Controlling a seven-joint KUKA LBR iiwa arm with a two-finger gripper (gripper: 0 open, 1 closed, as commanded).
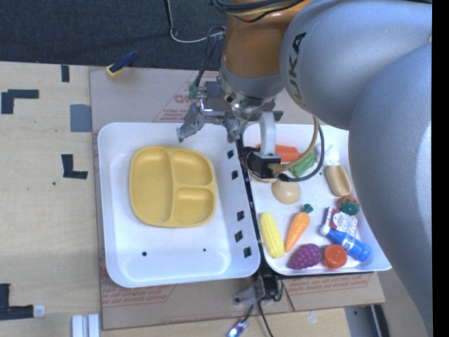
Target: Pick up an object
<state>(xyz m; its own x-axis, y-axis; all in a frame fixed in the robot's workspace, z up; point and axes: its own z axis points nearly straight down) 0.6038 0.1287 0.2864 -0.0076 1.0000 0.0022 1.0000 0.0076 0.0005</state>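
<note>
Evidently the approach step: our gripper (212, 128) hangs over the far rim of the left bin (175, 258), fingers spread with nothing between them. The nearest candidate, a yellow divided plate (172, 186), lies in that bin, camera-side of the fingertips and apart from them. Next, we judge, comes a descent onto one object; the corn (271, 234) in the right bin (313, 199) looks easier to pinch.

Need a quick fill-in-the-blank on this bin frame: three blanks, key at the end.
The plate lies in the bin on the view's ____.
The plate has ____ compartments.
The grapes below the carrot are ____ in colour.
Missing words: left; three; purple.
</note>
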